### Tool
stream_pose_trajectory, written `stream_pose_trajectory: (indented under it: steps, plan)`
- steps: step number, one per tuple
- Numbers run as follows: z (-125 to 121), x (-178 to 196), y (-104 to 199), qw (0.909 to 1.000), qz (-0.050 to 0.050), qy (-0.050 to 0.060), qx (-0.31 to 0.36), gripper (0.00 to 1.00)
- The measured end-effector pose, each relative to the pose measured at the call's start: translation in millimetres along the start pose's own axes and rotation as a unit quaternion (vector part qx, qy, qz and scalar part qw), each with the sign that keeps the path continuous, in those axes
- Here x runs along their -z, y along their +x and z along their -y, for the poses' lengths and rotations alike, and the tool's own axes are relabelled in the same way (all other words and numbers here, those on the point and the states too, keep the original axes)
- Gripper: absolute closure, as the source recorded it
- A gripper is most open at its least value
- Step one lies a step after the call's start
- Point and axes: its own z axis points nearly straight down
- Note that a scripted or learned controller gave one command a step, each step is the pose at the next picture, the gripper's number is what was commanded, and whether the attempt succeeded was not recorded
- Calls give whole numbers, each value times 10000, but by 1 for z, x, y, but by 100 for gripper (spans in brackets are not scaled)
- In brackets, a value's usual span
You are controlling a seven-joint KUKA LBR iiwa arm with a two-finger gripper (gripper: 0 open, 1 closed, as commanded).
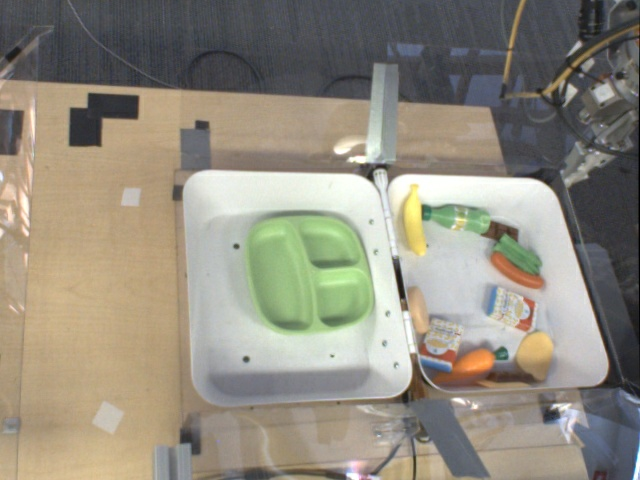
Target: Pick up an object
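tool (600, 118) at 1 o'clock, grip state: cannot tell | nearest: bottle (456, 218) at its 8 o'clock; long axis runs 3-to-9, in right bin (572, 230)

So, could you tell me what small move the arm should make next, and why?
Probably swing the gripper left and forward to hover over the right bin. It sits outside that bin's far right corner, holding nothing, while every loose item lies inside. The green bottle looks like the easiest target: it is nearest and has bare floor on its near side, though its right end meets a brown item.
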Motion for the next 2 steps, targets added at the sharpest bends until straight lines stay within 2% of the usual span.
stream_pose_trajectory:
  steps: [1, 2]
  plan:
    - [2, -32, -12, 9721, 18, -17, 2345, 100]
    - [3, -20, -15, 9211, 5, -17, 3893, 100]
